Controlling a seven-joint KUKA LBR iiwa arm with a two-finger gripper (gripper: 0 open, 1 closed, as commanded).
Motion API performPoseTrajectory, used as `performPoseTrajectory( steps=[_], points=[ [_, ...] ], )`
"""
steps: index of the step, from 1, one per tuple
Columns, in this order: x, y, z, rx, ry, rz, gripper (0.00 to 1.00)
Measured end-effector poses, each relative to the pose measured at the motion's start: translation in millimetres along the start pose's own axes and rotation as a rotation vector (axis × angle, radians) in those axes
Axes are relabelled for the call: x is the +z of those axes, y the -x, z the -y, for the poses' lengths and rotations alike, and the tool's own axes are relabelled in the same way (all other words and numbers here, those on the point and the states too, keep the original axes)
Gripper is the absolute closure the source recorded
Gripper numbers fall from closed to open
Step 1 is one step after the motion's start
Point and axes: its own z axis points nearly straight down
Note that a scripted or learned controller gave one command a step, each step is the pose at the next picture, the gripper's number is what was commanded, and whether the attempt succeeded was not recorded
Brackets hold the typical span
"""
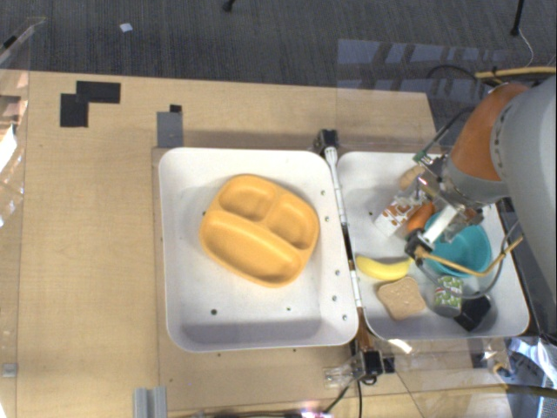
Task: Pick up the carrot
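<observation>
The pale wooden tabletop (87,233) carries two shallow white bins, and everything that matters lies in the right-hand white bin (370,177), around a round teal bowl (466,249). The left-hand white bin (252,320), well apart from the bowl, holds just a yellow divided plastic plate (259,227).

The grey arm with its orange band (513,138) reaches down over the bowl's upper edge, and its wrist ends above the bowl's view-left rim. Whether the jaws are open or closed cannot be told from this angle.

A yellow banana (381,268) lies near the bowl on its view-left side. A brown slice of bread (402,299) sits below and to the view's left of the bowl, and a small green-and-white packet (448,294) is just beside the bowl's lower rim. A white-and-brown snack wrapper (396,212) lies up and to the view's left of the bowl.

The small orange carrot (419,218) sits between that wrapper and the bowl, just beside the bowl's upper-left rim and right under the wrist.

The step in hand looks like the final approach or the grasp itself; no lift is evident. The next move probably calls for closing squarely across the carrot alone, without catching the wrapper or the bowl's rim, then rising straight up.
</observation>
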Motion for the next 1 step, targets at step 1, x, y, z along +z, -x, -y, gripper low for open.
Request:
performPoseTrajectory(
  steps=[1],
  points=[
    [-13.9,-6.4,-1.8,-0.008,0.002,-0.011,1.0]
  ],
)
